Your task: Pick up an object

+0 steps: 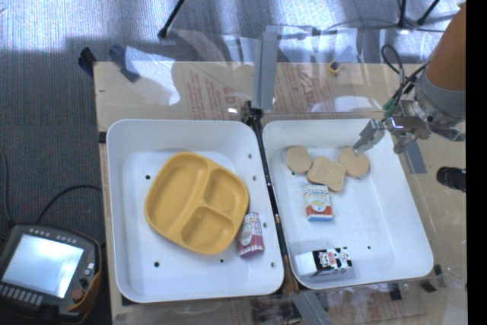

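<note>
Lying flat at the back of the right bin (411,198), the heart-shaped cookie (354,163) sits just under the claw (373,135), poised for a descent; whether it is released or clenched I cannot tell. Beside the cookie lies a square cracker (327,173).

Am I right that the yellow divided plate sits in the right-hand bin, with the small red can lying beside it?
Not quite: the camera view shows the yellow divided plate in the left-hand bin, not the right. The small red can does lie beside it.

Matt yellow plastic tray (196,203), glossy white bins (122,164)
</note>
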`<state>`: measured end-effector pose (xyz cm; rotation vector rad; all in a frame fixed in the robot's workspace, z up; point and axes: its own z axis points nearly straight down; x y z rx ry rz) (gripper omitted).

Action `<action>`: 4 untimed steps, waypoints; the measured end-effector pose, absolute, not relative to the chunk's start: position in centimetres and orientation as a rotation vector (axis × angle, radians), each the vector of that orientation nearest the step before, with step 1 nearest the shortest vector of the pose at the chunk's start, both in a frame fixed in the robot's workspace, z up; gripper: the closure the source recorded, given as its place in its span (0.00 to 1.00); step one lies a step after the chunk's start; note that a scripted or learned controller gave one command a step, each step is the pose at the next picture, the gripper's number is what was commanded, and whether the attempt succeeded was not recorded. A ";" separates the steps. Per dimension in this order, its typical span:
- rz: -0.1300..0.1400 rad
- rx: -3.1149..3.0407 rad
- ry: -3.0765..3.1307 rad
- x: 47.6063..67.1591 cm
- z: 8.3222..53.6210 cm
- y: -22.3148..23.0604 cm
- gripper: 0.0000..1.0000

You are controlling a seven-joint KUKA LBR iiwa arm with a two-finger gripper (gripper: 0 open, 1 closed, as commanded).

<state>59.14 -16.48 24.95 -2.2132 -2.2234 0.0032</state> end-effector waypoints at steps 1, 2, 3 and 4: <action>0.015 -2.444 -1.954 58.0 12.7 -12.8 0.00; 0.011 -2.521 -1.859 53.9 8.4 -9.1 0.00; 0.013 -2.526 -1.847 53.9 9.2 -9.3 1.00; -0.006 -2.532 -1.859 58.9 19.0 -1.9 1.00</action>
